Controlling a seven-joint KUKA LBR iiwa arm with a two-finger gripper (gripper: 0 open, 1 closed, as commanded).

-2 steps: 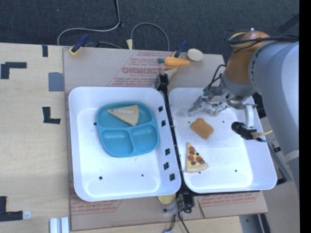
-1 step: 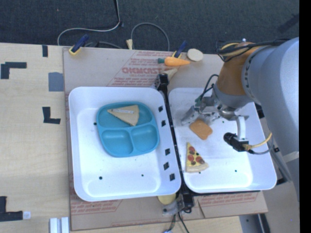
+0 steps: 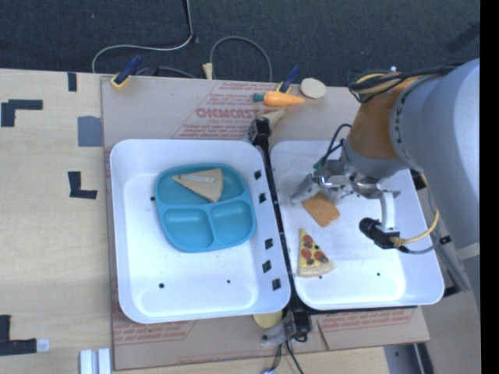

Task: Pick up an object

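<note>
Two shallow white bins on a cardboard-covered bench. Right bin (image 3: 390, 287): metal two-finger gripper (image 3: 318, 187), spread, above flat orange-brown toast-like piece (image 3: 321, 209), long axis diagonal; triangular toy pizza slice (image 3: 312, 253) nearby, tip pointing up-frame.

Sandwich wedge (image 3: 201, 183) on tray (image 3: 204, 228) in left bin (image 3: 132, 287); pizza slice (image 3: 312, 253) in right bin (image 3: 413, 287).
</note>
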